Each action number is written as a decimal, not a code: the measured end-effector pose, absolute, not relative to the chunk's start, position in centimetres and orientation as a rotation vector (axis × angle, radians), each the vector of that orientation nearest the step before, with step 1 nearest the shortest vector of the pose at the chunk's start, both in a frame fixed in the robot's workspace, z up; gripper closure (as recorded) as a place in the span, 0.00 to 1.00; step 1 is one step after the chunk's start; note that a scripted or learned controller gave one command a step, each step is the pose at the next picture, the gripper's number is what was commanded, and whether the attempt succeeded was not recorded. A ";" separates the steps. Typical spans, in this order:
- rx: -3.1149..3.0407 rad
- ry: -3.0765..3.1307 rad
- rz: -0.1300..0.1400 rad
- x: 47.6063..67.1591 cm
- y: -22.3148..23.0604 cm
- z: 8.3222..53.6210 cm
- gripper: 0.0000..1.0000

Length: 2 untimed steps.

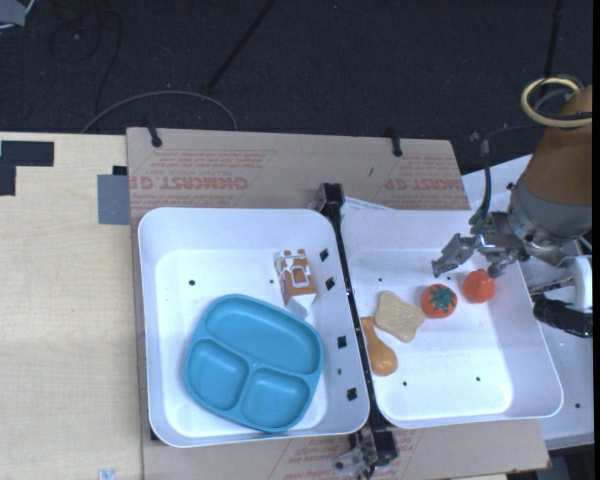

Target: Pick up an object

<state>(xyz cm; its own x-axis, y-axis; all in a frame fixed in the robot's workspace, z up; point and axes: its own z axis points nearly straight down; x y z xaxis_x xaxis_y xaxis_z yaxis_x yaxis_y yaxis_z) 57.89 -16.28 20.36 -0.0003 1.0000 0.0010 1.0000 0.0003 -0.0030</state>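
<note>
In the right bin (480, 388) lie a red tomato with a green top (439, 300), a small red-orange ball (479, 286), a tan cracker-shaped piece (398, 315) and an orange gourd-shaped piece (378, 350). My gripper (473, 260) hangs over the bin's upper right part, open. Its fingers spread left and right just above the red-orange ball. Nothing sits between them. The tomato lies a little down and left of the gripper.
The left bin (165, 268) holds a blue divided plate (253, 361) and a small orange and white toy (296, 273). A black divider (342, 298) runs between the bins. The arm's orange band (560, 168) rises at the right.
</note>
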 end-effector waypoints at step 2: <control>-2.217 -2.217 0.006 56.9 -14.9 10.9 0.00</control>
<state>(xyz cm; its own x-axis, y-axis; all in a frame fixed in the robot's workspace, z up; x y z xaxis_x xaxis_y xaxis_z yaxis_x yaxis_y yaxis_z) 56.89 -14.85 10.90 0.0001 1.0000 0.0020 1.0000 0.0000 -0.0071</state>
